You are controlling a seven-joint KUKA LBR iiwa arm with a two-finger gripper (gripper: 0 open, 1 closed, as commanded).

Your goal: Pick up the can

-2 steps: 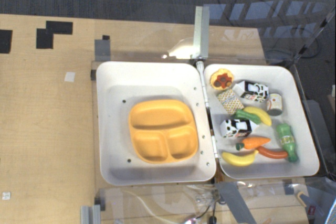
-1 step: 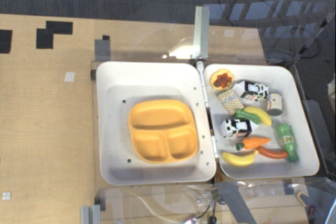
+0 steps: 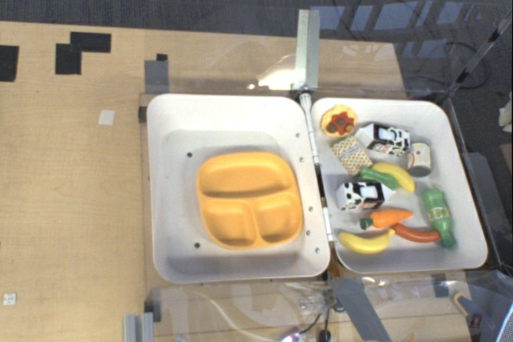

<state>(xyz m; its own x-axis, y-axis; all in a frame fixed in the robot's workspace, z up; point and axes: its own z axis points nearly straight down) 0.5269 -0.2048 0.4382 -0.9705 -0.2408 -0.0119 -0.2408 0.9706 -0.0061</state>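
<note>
The can (image 3: 419, 158) is a small grey cylinder lying on its side near the right bin's (image 3: 465, 172) far right wall. A black-and-white cow-patterned carton (image 3: 387, 139) lies just left of it, close enough that I cannot tell whether they touch. A yellow banana (image 3: 397, 176) lies just in front of the can.
The right bin also holds a second cow-patterned carton (image 3: 361, 194), a small bowl of red food (image 3: 339, 122), a patterned cracker (image 3: 350, 153), a carrot (image 3: 390, 216), another banana (image 3: 365, 241), a red sausage (image 3: 415, 234) and a green bottle (image 3: 438, 215). The left bin (image 3: 172, 172) holds an orange divided tray (image 3: 247, 199).
</note>
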